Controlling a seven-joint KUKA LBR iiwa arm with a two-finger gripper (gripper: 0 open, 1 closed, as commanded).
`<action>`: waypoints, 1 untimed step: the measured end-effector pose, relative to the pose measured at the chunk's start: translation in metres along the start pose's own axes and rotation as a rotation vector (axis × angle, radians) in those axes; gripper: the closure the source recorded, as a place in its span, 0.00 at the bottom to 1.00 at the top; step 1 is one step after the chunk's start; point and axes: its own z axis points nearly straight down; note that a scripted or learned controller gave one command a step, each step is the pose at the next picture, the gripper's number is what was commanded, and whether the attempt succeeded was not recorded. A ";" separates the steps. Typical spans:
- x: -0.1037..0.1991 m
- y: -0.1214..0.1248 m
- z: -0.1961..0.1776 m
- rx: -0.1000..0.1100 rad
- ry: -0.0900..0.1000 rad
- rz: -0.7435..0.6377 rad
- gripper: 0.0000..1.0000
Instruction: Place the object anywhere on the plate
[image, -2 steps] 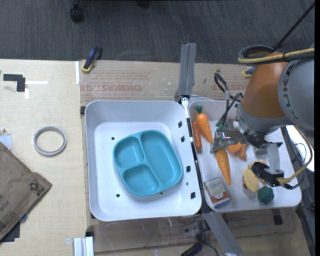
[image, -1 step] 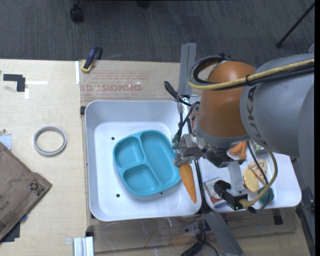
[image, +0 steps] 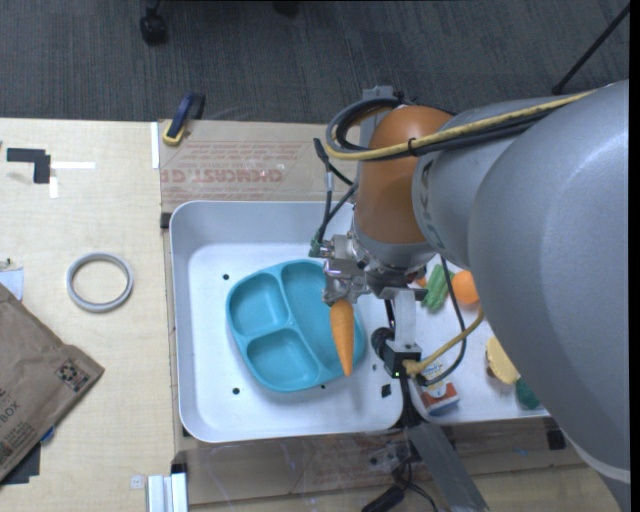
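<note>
The claw (image: 341, 290) gripped a carrot (image: 342, 336) by its top; the plate (image: 283, 325) lay just below-left. Released there, the carrot might tip off the rim.

Your arm (image: 520, 230) reaches in from the right, its grey bulk filling that side, the orange band (image: 400, 170) above the wrist. The gripper (image: 342, 295) points down, fingers apparently closed, though the view there is cramped.
</note>
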 end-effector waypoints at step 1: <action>0.000 0.000 0.000 0.000 0.000 0.000 0.00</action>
